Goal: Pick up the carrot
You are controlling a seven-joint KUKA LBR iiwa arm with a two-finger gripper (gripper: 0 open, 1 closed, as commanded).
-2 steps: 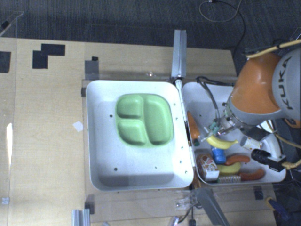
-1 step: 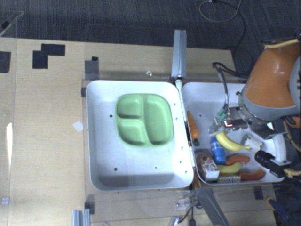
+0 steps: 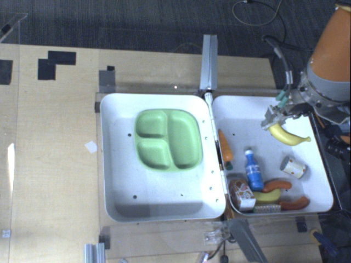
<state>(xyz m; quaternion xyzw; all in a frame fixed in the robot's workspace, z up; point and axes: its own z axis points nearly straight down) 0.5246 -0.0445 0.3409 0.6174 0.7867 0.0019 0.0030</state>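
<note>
Overhead, the desk (image 3: 49,147) carries two white bins. Taking the right bin (image 3: 324,193) as landmark: the left bin (image 3: 118,201) touches its left wall and holds a green divided tray (image 3: 167,138). The hand (image 3: 274,116) hovers over its upper middle, just above a banana (image 3: 289,136); how wide it stands cannot be told. The carrot (image 3: 225,149) lies along its left wall. A blue bottle (image 3: 253,170) sits at its centre, label unreadable. A small cup (image 3: 293,167) lies near its right wall.
</note>
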